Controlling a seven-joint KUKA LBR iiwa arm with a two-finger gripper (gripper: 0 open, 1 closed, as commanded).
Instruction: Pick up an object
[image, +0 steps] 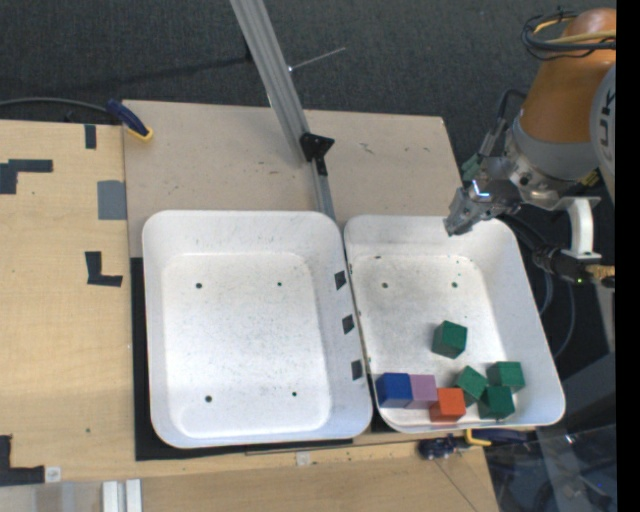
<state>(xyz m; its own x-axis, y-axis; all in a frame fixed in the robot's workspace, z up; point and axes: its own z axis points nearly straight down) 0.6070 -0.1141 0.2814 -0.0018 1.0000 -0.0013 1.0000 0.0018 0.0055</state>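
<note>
I see the claw (462, 221) hanging over the far right corner of the right bin (520, 262), just at its rim, with the arm's orange band (565, 95) above it toward the bench's right edge. I cannot tell from this slant how far the claw stands open, and I see nothing between its tips.

All the blocks lie in the right bin, toward its near edge and well apart from the claw. One green block (450, 338) sits alone nearer the middle. Along the near wall I count a blue block (394, 388), a purple block (423, 388) touching it, an orange block (449, 403), and three more green blocks (492, 388) clustered in the near right corner.

The left bin (160, 300) lies just beside the right one, rims overlapping.
</note>
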